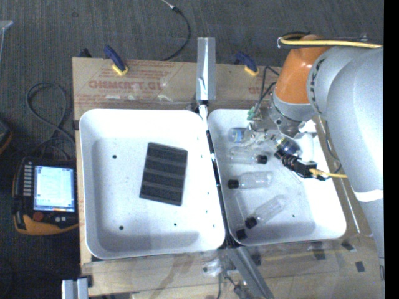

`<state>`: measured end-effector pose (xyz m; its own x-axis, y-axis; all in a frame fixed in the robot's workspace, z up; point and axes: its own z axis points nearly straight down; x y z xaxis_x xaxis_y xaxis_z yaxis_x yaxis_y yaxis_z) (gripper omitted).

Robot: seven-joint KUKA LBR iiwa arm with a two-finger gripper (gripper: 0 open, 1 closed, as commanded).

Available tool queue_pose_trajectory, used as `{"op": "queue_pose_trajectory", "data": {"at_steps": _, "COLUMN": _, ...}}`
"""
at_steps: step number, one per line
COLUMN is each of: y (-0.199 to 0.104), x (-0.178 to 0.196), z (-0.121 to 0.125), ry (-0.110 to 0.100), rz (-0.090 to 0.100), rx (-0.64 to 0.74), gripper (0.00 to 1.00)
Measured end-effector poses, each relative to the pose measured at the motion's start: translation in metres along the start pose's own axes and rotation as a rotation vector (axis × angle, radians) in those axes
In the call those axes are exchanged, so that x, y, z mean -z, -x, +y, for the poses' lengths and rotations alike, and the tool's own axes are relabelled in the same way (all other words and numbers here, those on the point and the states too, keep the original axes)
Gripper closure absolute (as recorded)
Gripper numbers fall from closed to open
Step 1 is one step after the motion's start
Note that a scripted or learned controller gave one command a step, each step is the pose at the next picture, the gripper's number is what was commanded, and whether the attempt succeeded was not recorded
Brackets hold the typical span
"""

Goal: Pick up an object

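My gripper (252, 134) reaches down into the back part of the right bin (324, 226), below the orange band (298, 76) of the arm. It sits right over a clear plastic bottle (239, 135) lying near the bin's back left corner; I cannot tell whether they touch. A second clear bottle (244, 157) with a black cap lies just in front of it. Two more clear bottles with black caps lie further forward, one mid-bin (254, 180) and one slanted near the front (267, 209). A black ridged slab (164, 173) lies flat in the left bin (100, 229).
A metal post (206, 70) stands at the back between the bins. Blue clamps (115, 60) hold the brown board behind them. A teach pendant (47, 195) lies on the floor at the left. A yellow cable (327, 175) runs from the wrist across the right bin.
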<state>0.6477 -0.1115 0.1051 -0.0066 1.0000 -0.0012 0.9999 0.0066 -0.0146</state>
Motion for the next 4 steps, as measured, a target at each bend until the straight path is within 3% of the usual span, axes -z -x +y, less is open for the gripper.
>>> {"op": "queue_pose_trajectory", "data": {"at_steps": 1, "y": 0.000, "x": 0.000, "z": 0.000, "ry": 0.000, "rz": 0.000, "rx": 0.000, "gripper": 0.00}}
{"op": "queue_pose_trajectory", "data": {"at_steps": 2, "y": 0.000, "x": 0.006, "z": -0.001, "ry": -0.004, "rz": 0.001, "rx": 0.000, "gripper": 1.00}}
{"op": "queue_pose_trajectory", "data": {"at_steps": 3, "y": -0.003, "x": 0.158, "z": 0.019, "ry": 0.012, "rz": -0.001, "rx": 0.074, "gripper": 1.00}}
{"op": "queue_pose_trajectory", "data": {"at_steps": 4, "y": -0.003, "x": 0.157, "z": 0.019, "ry": 0.011, "rz": -0.001, "rx": 0.073, "gripper": 0.00}}
